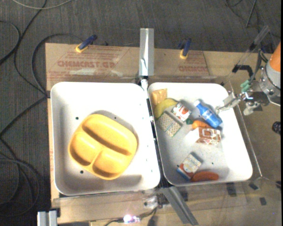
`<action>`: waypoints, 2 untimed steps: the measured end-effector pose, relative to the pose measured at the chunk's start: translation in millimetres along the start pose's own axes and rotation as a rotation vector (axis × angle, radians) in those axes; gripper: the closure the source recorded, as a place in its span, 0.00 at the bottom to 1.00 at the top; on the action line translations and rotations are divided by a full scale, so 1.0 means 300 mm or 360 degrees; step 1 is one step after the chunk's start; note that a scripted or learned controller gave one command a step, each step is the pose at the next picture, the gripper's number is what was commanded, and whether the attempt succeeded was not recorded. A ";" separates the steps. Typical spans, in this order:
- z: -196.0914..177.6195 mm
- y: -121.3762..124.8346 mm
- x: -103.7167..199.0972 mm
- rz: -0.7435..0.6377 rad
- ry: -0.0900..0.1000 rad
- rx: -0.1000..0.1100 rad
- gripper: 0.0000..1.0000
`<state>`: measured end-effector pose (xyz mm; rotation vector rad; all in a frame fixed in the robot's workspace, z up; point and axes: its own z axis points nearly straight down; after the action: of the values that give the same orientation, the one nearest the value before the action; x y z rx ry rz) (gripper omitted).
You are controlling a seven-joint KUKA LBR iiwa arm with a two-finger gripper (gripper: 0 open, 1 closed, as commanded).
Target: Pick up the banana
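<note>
Where the right bin's (236, 140) far left corner curves up, the banana (163, 106) lies, a smooth yellow crescent partly under a red and white packet (181, 112) and touching a checkered packet (169, 123). Just beyond sit a glossy blue bottle (208, 114), an orange piece (200, 124), a patterned carton (208, 136), a small box (189, 165) and a red sausage shape (205, 176). The gripper (228, 102) hangs over the bin's far right rim, well apart from the banana; I cannot tell how it is set. A moulded yellow three-compartment plate (104, 145) fills the left bin (61, 126).
</note>
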<state>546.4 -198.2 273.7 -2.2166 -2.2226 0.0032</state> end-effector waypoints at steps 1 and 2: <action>0.472 0.224 0.055 -0.0043 -0.0005 -0.0010 0.00; 0.581 0.339 0.169 -0.0136 -0.0006 -0.0002 0.00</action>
<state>647.2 -147.2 99.1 -2.1220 -2.3179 0.0055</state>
